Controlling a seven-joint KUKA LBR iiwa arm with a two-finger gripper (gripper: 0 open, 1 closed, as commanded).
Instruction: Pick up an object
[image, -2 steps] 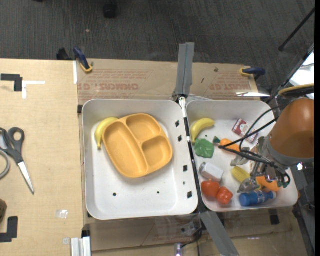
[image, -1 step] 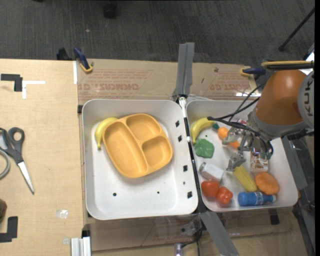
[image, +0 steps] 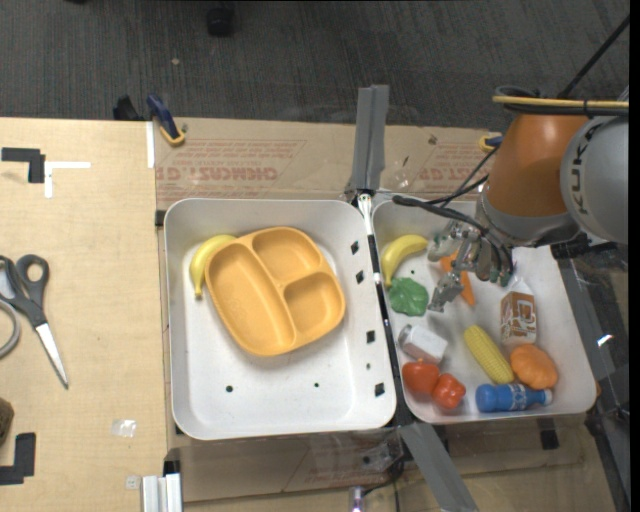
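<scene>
Just beside the tool (image: 462, 272) lies a banana (image: 401, 252).

A small orange carrot (image: 455, 283) is hanging tilted between the gripper's (image: 462, 272) fingers over the right bin (image: 570, 400), its tip pointing toward seven o'clock, with the green toy (image: 408, 296) lying just beside it at nine o'clock.

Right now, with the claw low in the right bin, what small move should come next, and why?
Probably a short straight lift. The claw sits low in the right bin, and something orange shows at its tips, though whether it is gripped is unclear. Rising would test that without disturbing the green toy or banana.
</scene>
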